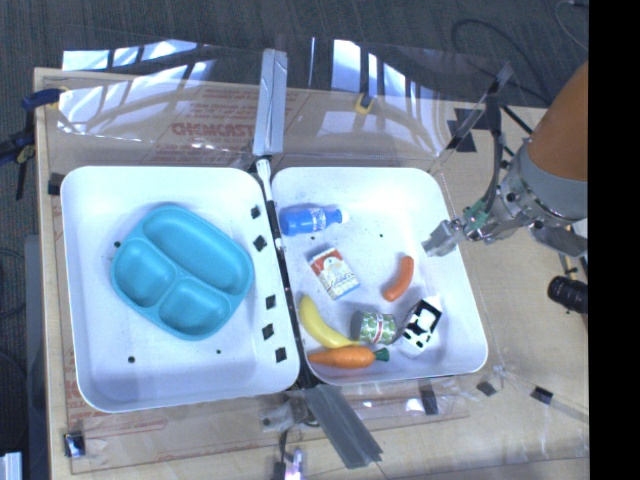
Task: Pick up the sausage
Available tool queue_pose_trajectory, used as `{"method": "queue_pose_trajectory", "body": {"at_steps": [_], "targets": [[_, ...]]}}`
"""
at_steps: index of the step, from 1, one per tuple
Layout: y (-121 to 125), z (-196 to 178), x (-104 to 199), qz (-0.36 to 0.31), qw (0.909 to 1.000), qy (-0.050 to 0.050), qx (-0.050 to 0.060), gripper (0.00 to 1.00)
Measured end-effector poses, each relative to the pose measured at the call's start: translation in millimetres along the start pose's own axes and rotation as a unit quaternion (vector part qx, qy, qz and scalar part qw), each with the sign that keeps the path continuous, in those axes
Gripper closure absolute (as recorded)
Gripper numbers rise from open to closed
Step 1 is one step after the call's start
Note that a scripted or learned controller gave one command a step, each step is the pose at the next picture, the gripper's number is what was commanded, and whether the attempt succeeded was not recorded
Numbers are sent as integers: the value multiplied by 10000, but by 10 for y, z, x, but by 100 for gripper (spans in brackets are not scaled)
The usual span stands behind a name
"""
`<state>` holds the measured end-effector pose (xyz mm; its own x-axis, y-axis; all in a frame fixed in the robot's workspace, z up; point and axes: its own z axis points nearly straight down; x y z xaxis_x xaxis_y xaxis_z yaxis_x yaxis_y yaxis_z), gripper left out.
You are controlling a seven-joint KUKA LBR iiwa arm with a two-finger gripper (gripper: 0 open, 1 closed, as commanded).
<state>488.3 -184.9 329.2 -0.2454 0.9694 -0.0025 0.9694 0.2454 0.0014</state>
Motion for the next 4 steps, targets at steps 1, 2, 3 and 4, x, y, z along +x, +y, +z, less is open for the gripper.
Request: {"method": "queue_pose_trajectory", "body": {"at_steps": [1, 2, 3, 4], "targets": [[368, 34, -354, -725, 9974, 8, 5, 100], [462, -341, -382, -2850, 9585, -12, -15, 100], [170, -607, -307, -4669, 8843, -33, -26, 100], [-30, -607, -266, -5795, 8150, -11, -16, 100]]}}
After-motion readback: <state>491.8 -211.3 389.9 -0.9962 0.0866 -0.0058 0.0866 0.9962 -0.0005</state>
